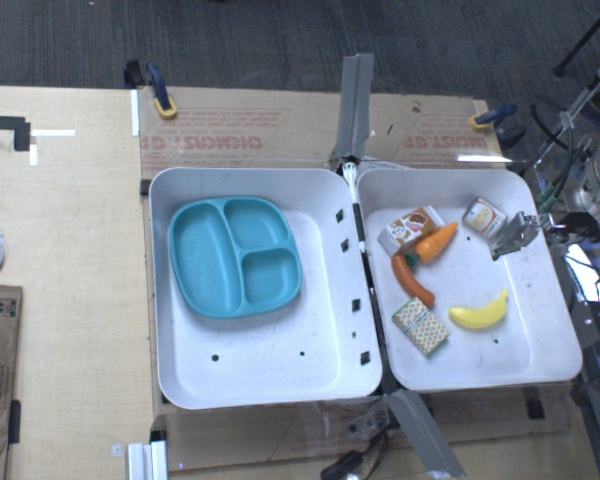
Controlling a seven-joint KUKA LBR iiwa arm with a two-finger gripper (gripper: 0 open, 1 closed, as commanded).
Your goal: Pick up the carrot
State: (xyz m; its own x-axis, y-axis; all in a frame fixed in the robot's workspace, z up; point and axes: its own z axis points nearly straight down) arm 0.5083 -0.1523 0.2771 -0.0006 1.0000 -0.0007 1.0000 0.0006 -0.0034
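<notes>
The gripper (516,234) sits at the right rim of the right bin, its metal end reaching in over the white floor; the view is too coarse to tell whether it is open or closed, and nothing shows between its tips. It is close beside a small carton but apart from the carrot.

Left to right, the bench reads as follows. The left bin (180,368) holds one item — a blue divided plate (235,256) with three compartments, lying flat in the bin's upper left part.

The right bin (540,368) holds the rest. Near its left wall lies an orange sausage-like piece (413,282), running down and to the right. A small box with red and white print (408,229) rests above it. The carrot (433,242) lies at a slant just right of that box and appears to touch it, its thick end pointing up and right, its green-tipped end down and left, meeting the top of the sausage-like piece. Below these sits a pale speckled block (421,326), tilted. A yellow banana (479,311) lies to its right, curved upward, well clear of the carrot. The small carton (483,216) stands in the upper right part of the bin, just left of the gripper.
</notes>
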